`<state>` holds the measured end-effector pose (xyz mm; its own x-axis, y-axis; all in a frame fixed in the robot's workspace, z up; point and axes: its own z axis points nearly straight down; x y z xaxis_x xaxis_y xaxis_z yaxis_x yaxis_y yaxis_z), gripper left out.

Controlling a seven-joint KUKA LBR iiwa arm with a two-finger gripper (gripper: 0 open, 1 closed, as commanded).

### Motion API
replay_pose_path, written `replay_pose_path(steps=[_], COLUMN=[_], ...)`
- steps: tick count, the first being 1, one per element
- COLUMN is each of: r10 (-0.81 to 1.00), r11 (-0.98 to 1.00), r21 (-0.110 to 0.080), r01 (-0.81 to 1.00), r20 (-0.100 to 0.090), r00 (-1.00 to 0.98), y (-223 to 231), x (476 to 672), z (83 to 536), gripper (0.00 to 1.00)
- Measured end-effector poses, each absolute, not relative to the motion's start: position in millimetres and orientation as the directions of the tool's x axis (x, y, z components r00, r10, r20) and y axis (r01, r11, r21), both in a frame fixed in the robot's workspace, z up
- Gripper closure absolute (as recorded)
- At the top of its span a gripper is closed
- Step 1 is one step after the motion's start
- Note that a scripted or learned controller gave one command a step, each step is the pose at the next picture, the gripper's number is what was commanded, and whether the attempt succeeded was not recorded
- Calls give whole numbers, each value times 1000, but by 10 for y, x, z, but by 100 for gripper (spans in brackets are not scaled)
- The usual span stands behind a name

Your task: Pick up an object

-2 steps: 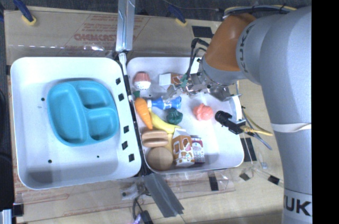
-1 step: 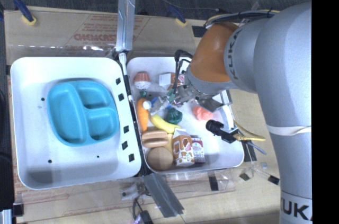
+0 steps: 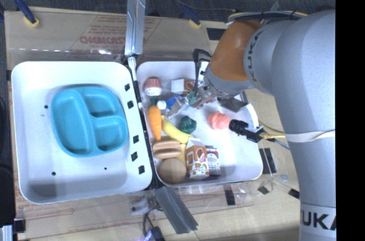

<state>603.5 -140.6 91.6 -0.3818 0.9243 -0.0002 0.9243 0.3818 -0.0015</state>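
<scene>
Reaching into the right bin (image 3: 254, 161), the end effector (image 3: 197, 96) hangs over the toys.
Its grip state cannot be told; a carrot (image 3: 154, 122) and banana (image 3: 175, 131) lie nearby.

Lighting: even, diffuse, moderately bright, from overhead. Shadows: soft grey shading along the lower inner wall of the left bin (image 3: 34, 188); faint shade under the blue tray (image 3: 88, 120). Glare: mild sheen on the grey arm (image 3: 296, 63) and its orange band (image 3: 234, 54); white bin walls near clipping. Sharpness: generally soft, low resolution; small items beside the tool (image 3: 197, 98) smeared. Distortion: slight bowing toward edges.
</scene>
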Motion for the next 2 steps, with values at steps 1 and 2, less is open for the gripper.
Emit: replay_pose_path(steps=[1, 2], r10=[923, 923], r11=[385, 385], r21=[0, -1], r01=[923, 923], r20=[0, 0], r00=[-385, -385], y=[-1403, -1403], x=[6044, 6042], z=[1024, 1022], gripper=[100, 0])
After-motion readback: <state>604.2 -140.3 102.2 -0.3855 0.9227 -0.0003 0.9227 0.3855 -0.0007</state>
